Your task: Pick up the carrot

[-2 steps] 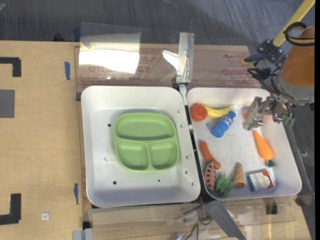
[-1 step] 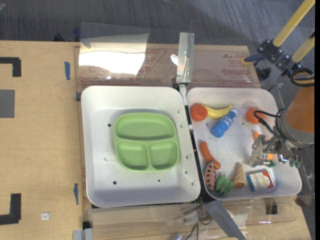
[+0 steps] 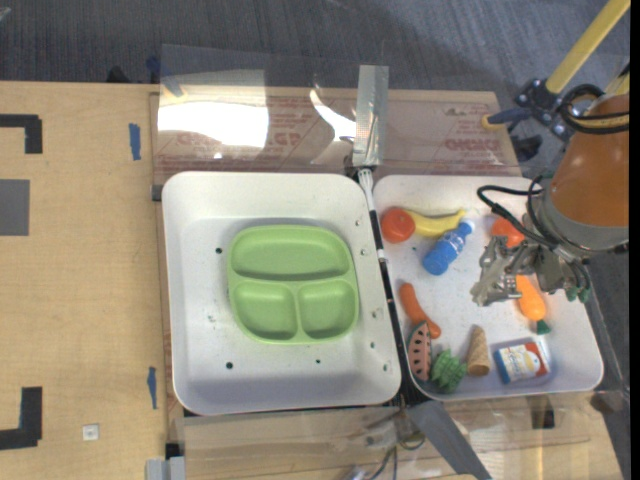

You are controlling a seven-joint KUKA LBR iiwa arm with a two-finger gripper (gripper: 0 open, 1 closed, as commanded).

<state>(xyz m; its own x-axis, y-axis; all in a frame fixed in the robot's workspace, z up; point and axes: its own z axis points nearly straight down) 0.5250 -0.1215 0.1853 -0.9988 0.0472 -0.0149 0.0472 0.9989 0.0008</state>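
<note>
Lying nearest the camera, at the front edge of the right bin [image 3: 590, 373], are a broccoli floret [image 3: 448, 371], a watermelon slice [image 3: 419, 349], an ice-cream cone [image 3: 478, 351] and a small white jar with a blue lid [image 3: 521, 360]. Behind them an orange-red sausage-like piece [image 3: 415, 305] is resting near the bin's left wall, with a blue bottle [image 3: 445, 250], a banana [image 3: 436, 222] and a round orange fruit [image 3: 397, 225] sitting farther back. The carrot [image 3: 530, 298], orange with a green tip, is lying in the right part of this bin, just beside the metal gripper [image 3: 497, 276], which is hanging low over the bin floor to its left; whether the jaws are spread or closed cannot be told, and nothing is visibly sitting between them. The left bin [image 3: 190, 298] is carrying a green divided plate [image 3: 293, 282] on the bench [image 3: 70, 298].
</note>
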